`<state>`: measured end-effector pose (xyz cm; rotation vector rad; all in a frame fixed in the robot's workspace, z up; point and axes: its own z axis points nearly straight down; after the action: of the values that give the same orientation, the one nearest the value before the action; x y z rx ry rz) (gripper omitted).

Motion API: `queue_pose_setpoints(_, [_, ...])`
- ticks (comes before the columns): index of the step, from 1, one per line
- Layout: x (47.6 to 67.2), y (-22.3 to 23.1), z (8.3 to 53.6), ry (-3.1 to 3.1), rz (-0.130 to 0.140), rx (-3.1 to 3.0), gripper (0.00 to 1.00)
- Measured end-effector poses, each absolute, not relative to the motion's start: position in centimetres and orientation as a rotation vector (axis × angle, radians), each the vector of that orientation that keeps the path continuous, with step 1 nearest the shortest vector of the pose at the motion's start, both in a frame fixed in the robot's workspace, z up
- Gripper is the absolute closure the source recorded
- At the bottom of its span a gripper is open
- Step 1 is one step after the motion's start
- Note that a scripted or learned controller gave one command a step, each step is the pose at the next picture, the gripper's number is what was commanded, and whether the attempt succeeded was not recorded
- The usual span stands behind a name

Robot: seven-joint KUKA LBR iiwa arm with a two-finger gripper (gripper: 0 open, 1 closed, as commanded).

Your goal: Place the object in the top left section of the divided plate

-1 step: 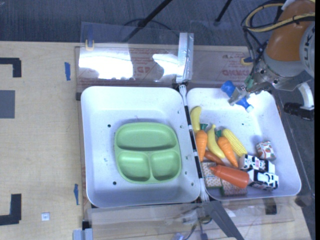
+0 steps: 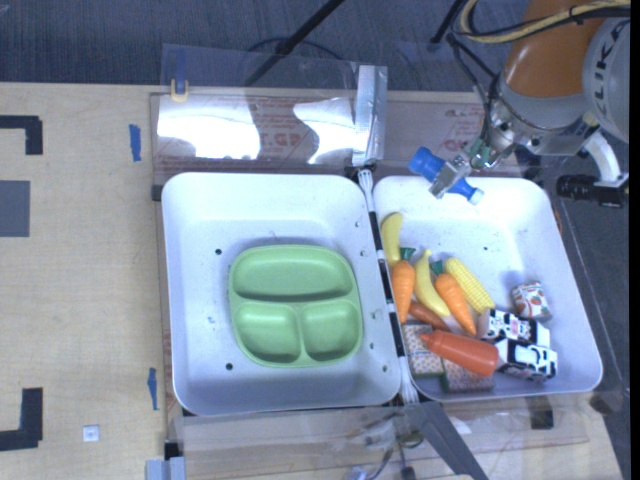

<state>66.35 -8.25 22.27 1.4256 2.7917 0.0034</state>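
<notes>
A green divided plate [image 2: 232, 298] lies in the left bin [image 2: 190, 218], with one wide section at the back and two smaller ones at the front; all three sections are bare. The toy foods lie in the right bin [image 2: 520, 218]: a yellow banana [image 2: 391, 233], an orange carrot [image 2: 402, 286], a corn cob [image 2: 468, 283], a second carrot [image 2: 458, 304] and a red-orange piece [image 2: 460, 350]. My gripper [image 2: 447, 176] hangs over the back left corner of the right bin, above the pile. It is open and holds nothing.
A black-and-white carton [image 2: 522, 343] and a small box [image 2: 530, 300] sit at the right bin's front right. A shiny clear panel [image 2: 260, 128] stands behind the left bin. The ridge between the bins [image 2: 372, 268] separates plate and food.
</notes>
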Motion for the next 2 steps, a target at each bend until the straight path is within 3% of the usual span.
queue_pose_setpoints(1, [66.4,-8.3,22.3,2.792,0.003,1.426,0.00])
queue_pose_setpoints(2, [66.8,-18.9,25.4,3.016,0.000,0.842,0.00])
